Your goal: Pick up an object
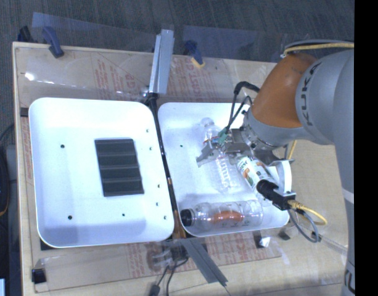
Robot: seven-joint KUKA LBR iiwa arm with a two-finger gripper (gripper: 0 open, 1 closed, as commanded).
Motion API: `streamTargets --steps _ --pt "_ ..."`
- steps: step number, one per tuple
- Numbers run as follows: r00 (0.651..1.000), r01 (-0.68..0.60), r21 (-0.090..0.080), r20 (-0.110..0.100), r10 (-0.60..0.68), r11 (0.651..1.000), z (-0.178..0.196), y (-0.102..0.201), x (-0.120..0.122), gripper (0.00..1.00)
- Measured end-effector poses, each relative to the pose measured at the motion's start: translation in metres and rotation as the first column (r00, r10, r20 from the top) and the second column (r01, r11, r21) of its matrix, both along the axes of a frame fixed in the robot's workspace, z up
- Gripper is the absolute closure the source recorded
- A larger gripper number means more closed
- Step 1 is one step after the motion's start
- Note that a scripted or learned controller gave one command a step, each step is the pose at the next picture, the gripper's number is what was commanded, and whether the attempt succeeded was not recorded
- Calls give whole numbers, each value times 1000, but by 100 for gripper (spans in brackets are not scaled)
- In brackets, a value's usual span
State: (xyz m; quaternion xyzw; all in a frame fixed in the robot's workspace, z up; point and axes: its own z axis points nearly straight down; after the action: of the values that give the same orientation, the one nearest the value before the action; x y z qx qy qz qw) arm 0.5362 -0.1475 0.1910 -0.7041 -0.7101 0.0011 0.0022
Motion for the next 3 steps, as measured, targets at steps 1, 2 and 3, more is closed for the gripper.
streamTargets --steps 1,2,3 --pt "992 124 -1 -2 -124 992 -70 19 29 0" --pt "974 224 -15 16 -224 974 -91 42 -30 0" --pt "933 360 -3 2 -360 933 -56 2 -6 0"
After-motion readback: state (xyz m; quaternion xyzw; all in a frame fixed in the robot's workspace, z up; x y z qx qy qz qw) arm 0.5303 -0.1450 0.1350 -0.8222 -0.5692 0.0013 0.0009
